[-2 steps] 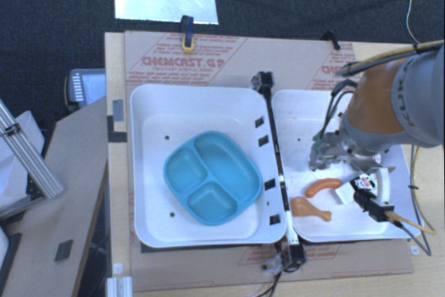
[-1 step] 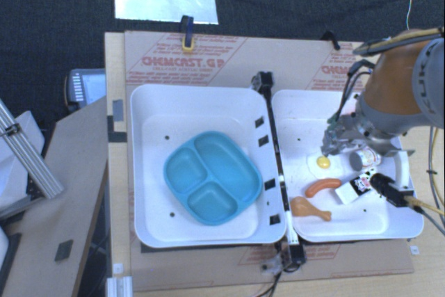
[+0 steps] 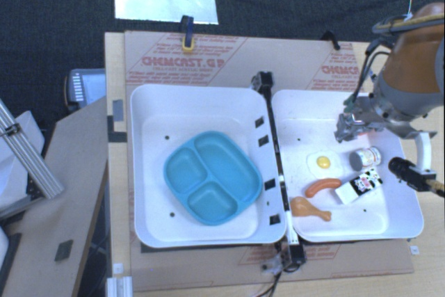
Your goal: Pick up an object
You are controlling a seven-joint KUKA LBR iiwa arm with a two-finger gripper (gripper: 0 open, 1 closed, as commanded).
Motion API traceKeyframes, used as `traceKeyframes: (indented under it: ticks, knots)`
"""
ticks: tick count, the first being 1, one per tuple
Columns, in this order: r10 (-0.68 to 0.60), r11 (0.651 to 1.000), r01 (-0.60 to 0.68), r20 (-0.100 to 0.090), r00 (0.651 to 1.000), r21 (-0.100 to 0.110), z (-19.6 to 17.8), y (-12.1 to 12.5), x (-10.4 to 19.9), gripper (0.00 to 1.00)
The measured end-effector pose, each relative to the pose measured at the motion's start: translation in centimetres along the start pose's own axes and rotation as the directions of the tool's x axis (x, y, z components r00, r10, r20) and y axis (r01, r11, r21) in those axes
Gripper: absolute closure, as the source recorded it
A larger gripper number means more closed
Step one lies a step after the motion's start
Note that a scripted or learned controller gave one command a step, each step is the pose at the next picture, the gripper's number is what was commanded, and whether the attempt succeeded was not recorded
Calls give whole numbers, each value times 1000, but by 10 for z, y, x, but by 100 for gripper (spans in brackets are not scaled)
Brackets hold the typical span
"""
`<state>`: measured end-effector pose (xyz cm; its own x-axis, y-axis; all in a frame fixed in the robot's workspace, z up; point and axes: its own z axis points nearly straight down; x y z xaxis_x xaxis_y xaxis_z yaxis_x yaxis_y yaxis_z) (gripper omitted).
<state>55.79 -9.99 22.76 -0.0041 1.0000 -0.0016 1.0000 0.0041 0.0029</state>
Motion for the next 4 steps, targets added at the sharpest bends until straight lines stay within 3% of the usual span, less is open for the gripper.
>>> traceKeyframes:
  ticks: [1,2,4]
  knots:
    - [-1,1000,1,0,1000,1,-50,3,0,100]
    - [-6,1000,6,-3,1000,5,-43,28,50,100]
    - [-7,1000,7,-3,1000,9,-4,49,167,100]
